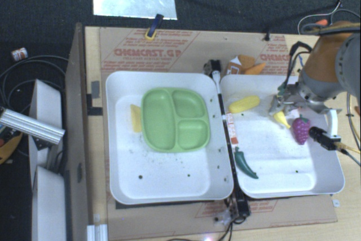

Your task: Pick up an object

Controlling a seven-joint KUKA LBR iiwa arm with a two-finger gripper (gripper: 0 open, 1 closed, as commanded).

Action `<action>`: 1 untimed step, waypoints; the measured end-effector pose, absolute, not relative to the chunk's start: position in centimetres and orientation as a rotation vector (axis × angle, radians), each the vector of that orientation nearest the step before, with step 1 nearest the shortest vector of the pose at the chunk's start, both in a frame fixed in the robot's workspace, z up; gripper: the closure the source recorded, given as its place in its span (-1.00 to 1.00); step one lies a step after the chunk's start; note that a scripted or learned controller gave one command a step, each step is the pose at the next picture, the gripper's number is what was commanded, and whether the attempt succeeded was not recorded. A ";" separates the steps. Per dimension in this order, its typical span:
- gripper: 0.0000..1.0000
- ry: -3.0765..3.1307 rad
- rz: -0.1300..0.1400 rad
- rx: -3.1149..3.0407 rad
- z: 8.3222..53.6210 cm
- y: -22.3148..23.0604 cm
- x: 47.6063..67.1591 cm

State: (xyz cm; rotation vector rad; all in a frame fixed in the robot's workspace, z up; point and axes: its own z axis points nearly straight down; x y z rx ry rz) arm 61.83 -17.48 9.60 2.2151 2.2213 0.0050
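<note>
**Ana:** Yellow wedge-shaped piece (280, 118) in the camera view: where does it lie?

**Ben:** It lies in the right bin (282, 183), near the far right part of the floor, right under the tool (284, 100). The tool is low over it, at the end of the grey arm (327, 73) with the orange band. Whether the tool is released or clenched cannot be told, as the wrist covers that part. The piece looks to rest on the bin floor, and nothing shows it gripped.

**Ana:** What sits around it?

**Ben:** A purple bunch of grapes (300, 130) lies just beside the wedge, toward the near right. A yellow corn cob (244, 104) lies to the left of the tool, apart from it. A dark green pepper (245, 163) lies near the bin's left wall, well apart from the others.

**Ana:** And the other bin?

**Ben:** The left bin (130, 178) holds a green divided plate (175, 119) with three compartments. A flat yellow piece (135, 118) lies by the plate's left rim; it seems partly under it, though that is hard to tell.

**Ana:** Anything past the bins?

**Ben:** An orange thing (248, 66) lies on the cardboard-covered desk (169, 51), behind the right bin's far edge.
</note>
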 end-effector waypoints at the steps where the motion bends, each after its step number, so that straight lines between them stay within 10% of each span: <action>1: 1.00 2.231 0.001 2.214 8.4 -11.4 60.1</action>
